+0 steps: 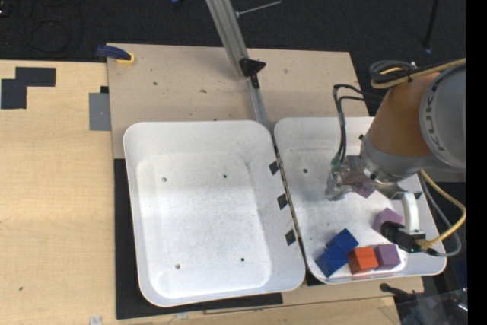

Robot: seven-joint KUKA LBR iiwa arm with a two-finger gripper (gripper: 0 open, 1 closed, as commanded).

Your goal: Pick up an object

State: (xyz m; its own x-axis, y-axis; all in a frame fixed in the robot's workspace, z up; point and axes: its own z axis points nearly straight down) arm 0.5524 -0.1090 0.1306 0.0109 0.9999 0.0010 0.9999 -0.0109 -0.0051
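The right bin (304, 156) holds two blue blocks (337, 251), an orange block (364, 259) and two purple blocks (388, 256) near its front edge. The gripper (342, 186) hangs over that bin, well behind the blocks; whether it is open or closed, I cannot tell.

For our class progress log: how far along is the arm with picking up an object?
Done: the arm has reached into the right bin, with its claw over bare floor. In hand: nothing visible. Left: the grasp itself. The blue block, orange block and purple blocks all lie at the near edge, apart from the claw.
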